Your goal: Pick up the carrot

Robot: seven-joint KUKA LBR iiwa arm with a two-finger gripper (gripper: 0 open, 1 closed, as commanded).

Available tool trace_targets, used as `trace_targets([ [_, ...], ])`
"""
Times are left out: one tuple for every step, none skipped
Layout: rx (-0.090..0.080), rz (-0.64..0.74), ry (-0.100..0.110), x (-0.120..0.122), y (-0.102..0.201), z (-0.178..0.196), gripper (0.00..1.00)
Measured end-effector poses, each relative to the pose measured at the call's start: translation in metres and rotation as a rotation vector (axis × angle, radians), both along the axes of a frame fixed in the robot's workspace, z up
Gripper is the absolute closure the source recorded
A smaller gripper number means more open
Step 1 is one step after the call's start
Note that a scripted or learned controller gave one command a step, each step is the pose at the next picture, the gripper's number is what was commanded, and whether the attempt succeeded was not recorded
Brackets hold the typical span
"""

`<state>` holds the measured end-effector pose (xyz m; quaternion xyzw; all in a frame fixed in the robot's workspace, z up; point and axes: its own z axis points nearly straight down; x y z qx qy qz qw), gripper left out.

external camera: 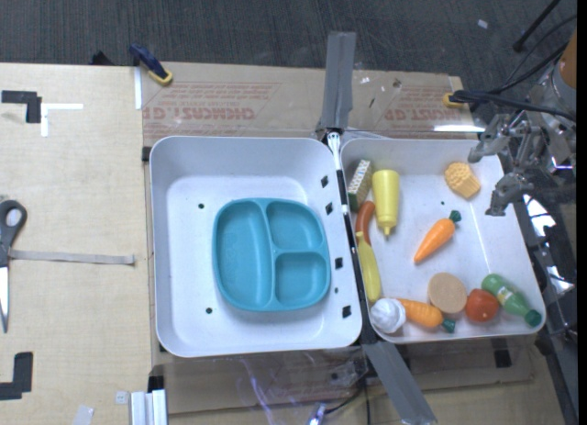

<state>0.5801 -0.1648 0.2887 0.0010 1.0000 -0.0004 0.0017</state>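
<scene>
An orange carrot (435, 238) with a green top lies at a slant in the middle of the right bin (477, 230). A second, smaller carrot (426, 313) rests near that bin's front wall, beside a white garlic bulb (387, 315). My gripper (489, 179) hangs over the right bin's far right side, up and to the right of the middle carrot and well apart from it. Its fingers stand open with nothing between them.
The right bin also holds a yellow bottle (386, 197), a waffle-like piece (462, 180), a tan disc (447, 292), a tomato (481, 306), a green bottle (512, 296), a banana (369, 269) and a red chili (365, 218). A blue divided plate (272, 254) sits in the left bin (174, 230).
</scene>
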Motion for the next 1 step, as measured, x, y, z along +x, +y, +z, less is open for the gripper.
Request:
trace_targets([
  [0.000, 0.089, 0.000, 0.0166, 0.0295, -0.1429, 0.00],
])
